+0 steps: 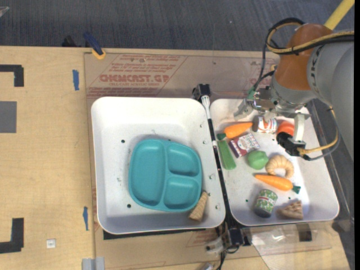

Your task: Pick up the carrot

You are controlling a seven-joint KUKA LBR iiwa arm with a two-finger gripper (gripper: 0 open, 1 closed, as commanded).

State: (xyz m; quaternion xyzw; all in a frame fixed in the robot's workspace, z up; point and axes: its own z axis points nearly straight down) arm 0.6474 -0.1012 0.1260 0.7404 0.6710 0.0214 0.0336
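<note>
A tan worktop (pixel 45 167) under a dark carpet strip carries two white bins side by side. The left bin (pixel 107 151) holds a teal tray (pixel 166 174) with a cone (pixel 198 208) leaning off the tray's near right corner.

The right bin (pixel 320 190) is crowded. Two carrots lie in it. One carrot (pixel 238 130) sits at the bin's far left, just beside the gripper (pixel 264 117) and a little nearer the camera, not between the fingers. The second carrot (pixel 274 181) lies mid-bin, well apart from the gripper, with a croissant (pixel 279 163) just above it and a green ball (pixel 257 160) beside that. A green stick (pixel 226 153) lies along the bin's left wall, a wrapped packet (pixel 247 144) next to it. A can (pixel 264 202) and a brown wedge (pixel 292 209) sit at the bin's near edge.

The arm (pixel 315 61) comes over the bin's far right corner. Whether the fingers are wide or narrow I cannot tell.
</note>
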